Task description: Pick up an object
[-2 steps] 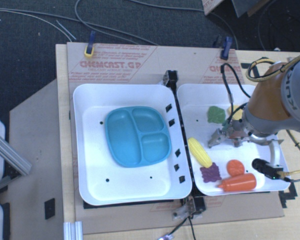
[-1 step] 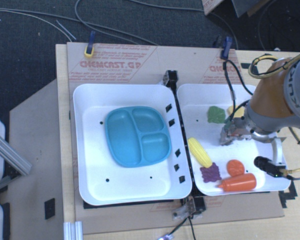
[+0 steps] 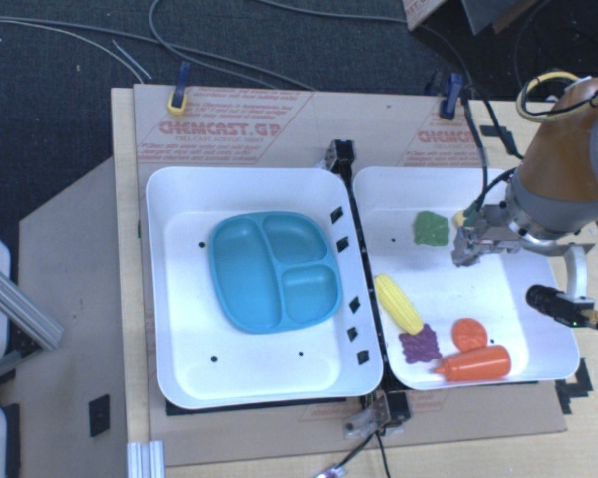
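Bins side by side, left bin (image 3: 169, 297) holding blue tray (image 3: 275, 270), right bin (image 3: 548, 352) — corn (image 3: 399, 303), carrot (image 3: 475, 364), tool (image 3: 464, 252) grip unclear.

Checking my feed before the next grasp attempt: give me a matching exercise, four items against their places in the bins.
Items:
1. blue tray
2. green toy
3. corn
4. carrot

Places:
A. right bin, by the divider
B. right bin, near front rim
C. left bin, middle
D. right bin, far part, beside the end effector

Pairs: 1-C, 2-D, 3-A, 4-B
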